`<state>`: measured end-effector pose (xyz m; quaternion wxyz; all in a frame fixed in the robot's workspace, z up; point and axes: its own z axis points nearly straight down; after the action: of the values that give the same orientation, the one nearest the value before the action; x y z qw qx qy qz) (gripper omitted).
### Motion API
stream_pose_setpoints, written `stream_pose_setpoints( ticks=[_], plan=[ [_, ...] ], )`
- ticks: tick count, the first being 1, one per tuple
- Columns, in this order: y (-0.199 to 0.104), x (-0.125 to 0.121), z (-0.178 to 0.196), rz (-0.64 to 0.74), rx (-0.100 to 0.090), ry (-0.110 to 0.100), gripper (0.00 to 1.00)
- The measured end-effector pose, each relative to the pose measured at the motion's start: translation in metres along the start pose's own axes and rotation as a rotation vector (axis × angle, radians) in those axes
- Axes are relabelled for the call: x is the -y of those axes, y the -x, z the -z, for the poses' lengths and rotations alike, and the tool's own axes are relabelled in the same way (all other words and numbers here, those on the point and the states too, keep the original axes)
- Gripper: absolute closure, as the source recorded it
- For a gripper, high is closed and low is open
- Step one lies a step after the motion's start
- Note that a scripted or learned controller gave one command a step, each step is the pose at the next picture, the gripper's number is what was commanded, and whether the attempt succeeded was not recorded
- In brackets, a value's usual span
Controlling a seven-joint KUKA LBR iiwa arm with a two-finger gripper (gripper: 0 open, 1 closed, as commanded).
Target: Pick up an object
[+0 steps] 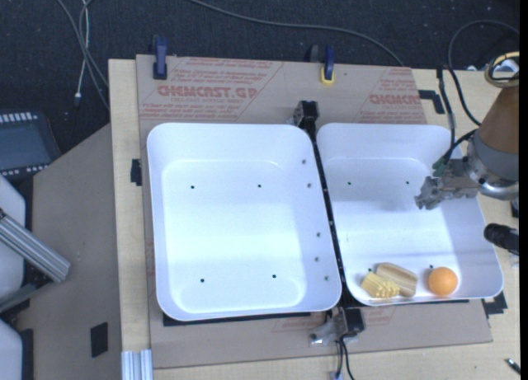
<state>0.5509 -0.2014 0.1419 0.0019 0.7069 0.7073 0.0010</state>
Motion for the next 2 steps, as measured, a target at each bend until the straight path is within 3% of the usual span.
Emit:
stream_pose_setpoints(
  ticks=[2],
  plan=[
    [0.001, 0.001, 0.089, 0.000, 0.000, 0.000, 1.00]
  ],
)
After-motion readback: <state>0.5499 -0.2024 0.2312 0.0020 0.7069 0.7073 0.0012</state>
